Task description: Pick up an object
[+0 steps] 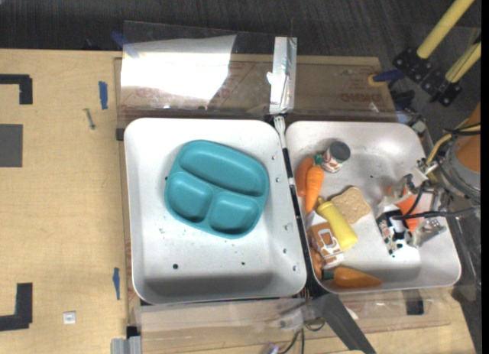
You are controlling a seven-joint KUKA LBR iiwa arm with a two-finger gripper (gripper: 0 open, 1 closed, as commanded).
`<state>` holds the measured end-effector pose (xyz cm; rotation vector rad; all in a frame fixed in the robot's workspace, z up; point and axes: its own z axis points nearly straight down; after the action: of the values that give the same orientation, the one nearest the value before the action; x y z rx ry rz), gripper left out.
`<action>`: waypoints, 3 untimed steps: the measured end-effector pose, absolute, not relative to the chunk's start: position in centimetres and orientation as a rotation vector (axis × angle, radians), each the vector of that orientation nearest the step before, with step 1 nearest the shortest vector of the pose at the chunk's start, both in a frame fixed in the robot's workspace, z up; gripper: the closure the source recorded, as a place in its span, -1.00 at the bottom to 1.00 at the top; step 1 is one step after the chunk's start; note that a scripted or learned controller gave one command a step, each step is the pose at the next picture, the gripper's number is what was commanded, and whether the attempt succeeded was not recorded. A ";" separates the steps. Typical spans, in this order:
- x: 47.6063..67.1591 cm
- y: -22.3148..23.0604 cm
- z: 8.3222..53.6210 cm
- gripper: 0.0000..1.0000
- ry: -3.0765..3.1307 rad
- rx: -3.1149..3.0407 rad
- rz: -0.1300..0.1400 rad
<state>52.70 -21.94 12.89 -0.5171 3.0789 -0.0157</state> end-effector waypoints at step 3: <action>52.5 -16.8 10.9 -1.00 3.092 -0.171 -0.018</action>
<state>52.54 -16.75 10.87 -0.1714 3.0923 -0.0183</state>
